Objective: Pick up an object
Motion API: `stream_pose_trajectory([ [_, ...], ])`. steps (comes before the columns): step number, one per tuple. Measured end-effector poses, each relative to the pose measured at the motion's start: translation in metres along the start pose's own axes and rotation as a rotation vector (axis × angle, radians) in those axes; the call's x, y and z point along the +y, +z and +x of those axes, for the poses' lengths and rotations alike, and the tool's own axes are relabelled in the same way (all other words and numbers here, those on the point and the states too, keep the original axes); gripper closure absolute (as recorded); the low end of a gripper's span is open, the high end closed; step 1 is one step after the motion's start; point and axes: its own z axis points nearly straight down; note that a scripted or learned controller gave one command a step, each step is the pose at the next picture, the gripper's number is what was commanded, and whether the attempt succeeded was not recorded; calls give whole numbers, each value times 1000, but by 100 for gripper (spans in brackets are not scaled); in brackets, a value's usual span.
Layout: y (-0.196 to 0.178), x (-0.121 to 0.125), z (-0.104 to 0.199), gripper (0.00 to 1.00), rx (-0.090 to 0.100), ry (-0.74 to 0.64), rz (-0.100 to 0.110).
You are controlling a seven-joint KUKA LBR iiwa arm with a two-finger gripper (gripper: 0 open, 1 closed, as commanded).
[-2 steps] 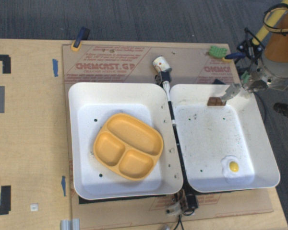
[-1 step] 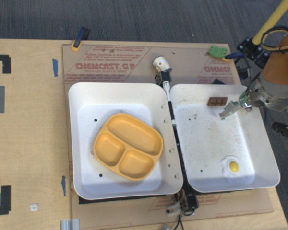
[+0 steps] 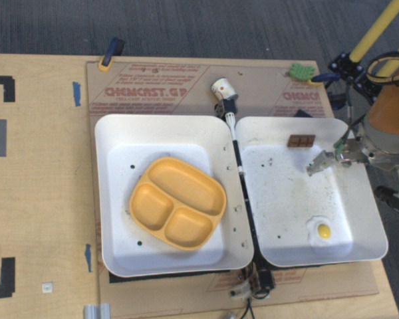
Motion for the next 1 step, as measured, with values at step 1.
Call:
stream_pose_trajectory([
  [1,1,-31,1,0,-4,-4,-6],
])
